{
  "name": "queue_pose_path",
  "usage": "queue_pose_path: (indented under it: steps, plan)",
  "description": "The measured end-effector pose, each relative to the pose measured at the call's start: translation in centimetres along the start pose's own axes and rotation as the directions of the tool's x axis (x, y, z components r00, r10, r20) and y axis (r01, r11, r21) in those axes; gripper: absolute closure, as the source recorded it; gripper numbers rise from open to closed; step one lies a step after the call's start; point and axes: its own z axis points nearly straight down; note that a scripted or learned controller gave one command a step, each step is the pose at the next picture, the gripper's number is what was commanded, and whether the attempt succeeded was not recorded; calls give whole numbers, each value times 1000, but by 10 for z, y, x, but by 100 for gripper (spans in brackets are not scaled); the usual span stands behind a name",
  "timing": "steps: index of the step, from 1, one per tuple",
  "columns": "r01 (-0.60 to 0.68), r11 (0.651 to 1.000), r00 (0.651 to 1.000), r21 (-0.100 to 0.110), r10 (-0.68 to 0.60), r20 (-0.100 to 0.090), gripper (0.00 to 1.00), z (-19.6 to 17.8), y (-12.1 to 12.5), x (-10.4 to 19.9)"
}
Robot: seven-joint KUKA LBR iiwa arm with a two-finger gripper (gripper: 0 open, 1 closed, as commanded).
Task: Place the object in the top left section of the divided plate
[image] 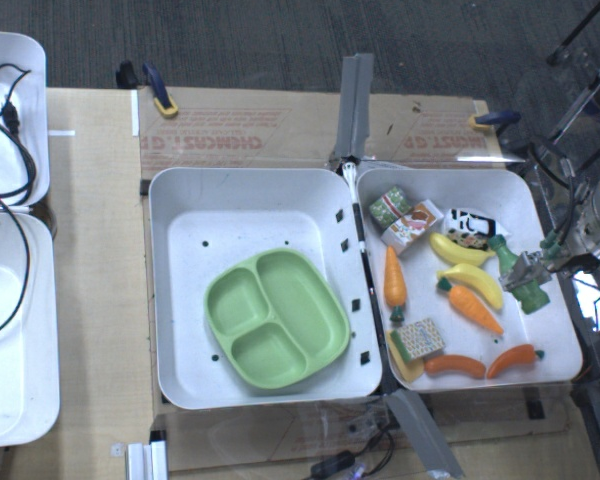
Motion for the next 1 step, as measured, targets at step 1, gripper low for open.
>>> queue_pose_path:
  steps: [1]
  plan:
    - [147,989,989,2,-147,-3,100,63,-3,-12]
